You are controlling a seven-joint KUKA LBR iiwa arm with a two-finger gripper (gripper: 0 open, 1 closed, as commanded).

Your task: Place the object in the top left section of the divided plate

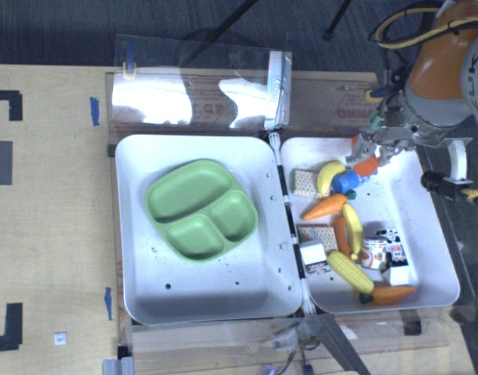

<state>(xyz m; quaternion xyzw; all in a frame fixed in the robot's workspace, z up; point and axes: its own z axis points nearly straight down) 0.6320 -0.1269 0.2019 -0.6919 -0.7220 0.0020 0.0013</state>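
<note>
The green divided plate [201,207] lies in the left bin [145,287]; its three sections hold nothing. My gripper [370,153] hangs over the back of the right bin [434,241], under the orange wrist band. A small orange-red piece [367,166] sits right below the gripper's tip, touching a blue toy [346,183]. Whether the gripper has hold of the piece is not visible. A yellow banana [329,176] lies just left of them.
The right bin also holds an orange carrot [325,206], a corn cob [348,270], a second carrot [389,293], a sausage [342,233], a waffle square [304,182], a white box [312,254] and a small can [372,253]. A clear panel [200,88] stands behind the left bin.
</note>
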